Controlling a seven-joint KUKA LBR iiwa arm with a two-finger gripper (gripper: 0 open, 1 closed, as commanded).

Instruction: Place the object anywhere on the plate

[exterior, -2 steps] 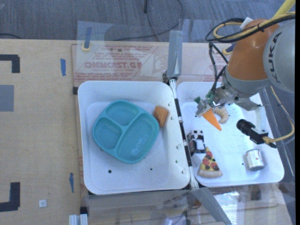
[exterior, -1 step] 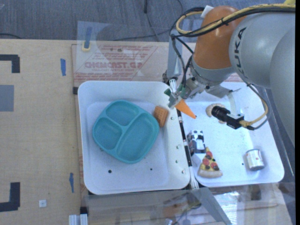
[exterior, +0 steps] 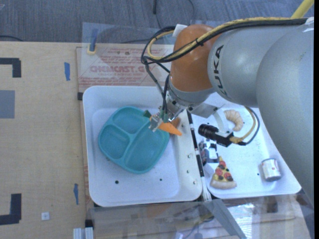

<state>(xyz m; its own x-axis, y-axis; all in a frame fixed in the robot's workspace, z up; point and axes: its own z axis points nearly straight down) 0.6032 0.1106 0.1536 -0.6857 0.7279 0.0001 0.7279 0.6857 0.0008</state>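
Carrot (exterior: 171, 129) at hand (exterior: 160, 120), over plate (exterior: 132, 139) edge

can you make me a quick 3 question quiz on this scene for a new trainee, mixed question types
1. True or false: the teal plate lies in the left bin.
2. Which item sits nearest the gripper? A) pizza slice B) orange carrot-like piece C) metal can
3. Fill in: the shrimp lies in the ___ bin.

Key: 1 true; 2 B; 3 right
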